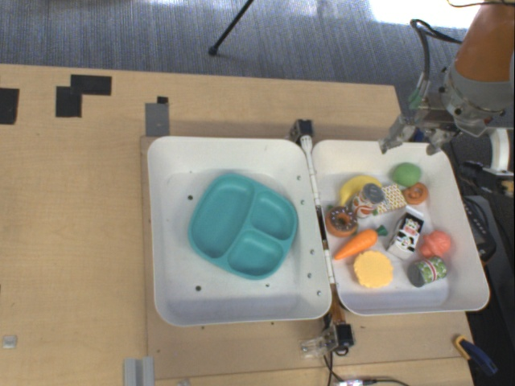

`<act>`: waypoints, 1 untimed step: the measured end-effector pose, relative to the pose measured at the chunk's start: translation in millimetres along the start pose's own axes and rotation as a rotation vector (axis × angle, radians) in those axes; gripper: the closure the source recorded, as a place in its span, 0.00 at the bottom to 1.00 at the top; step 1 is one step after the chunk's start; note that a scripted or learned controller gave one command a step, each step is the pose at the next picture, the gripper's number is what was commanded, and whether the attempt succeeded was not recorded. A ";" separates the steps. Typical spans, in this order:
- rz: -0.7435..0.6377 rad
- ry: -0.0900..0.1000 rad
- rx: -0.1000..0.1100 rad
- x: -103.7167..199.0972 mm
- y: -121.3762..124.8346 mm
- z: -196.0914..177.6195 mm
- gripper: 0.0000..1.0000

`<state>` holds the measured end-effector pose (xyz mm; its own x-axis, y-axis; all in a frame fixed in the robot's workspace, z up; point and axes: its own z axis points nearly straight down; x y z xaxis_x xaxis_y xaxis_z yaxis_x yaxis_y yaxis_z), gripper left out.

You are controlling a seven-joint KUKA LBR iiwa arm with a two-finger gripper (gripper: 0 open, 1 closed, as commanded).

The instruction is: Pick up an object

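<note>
- You see a pale wooden bench [72, 240] with black tape marks at its far left, and grey carpet beyond it.
- Two white bins sit side by side: the left bin [173, 215] holds a teal divided plate [243, 225].
- The right bin [467, 288] holds the toys: carrot [355, 244], banana [354, 188], green ball [406, 173], yellow disc [373, 269].
- The gripper [412, 139] hangs over that bin's far rim, fingers spread, holding nothing.

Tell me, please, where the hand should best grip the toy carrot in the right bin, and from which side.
Probably from above, at the thick orange middle of the carrot. It lies flat and slanted, green tip up right, so the fingers should close across its width. The donut and the yellow disc lie close, leaving little room.
</note>
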<state>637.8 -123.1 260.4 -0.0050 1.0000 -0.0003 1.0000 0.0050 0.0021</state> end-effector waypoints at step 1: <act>0.002 0.000 -0.001 -1.1 -18.7 155.8 0.00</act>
<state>619.4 -124.3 104.6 -0.0031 1.0000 -0.0004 1.0000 0.0031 0.0029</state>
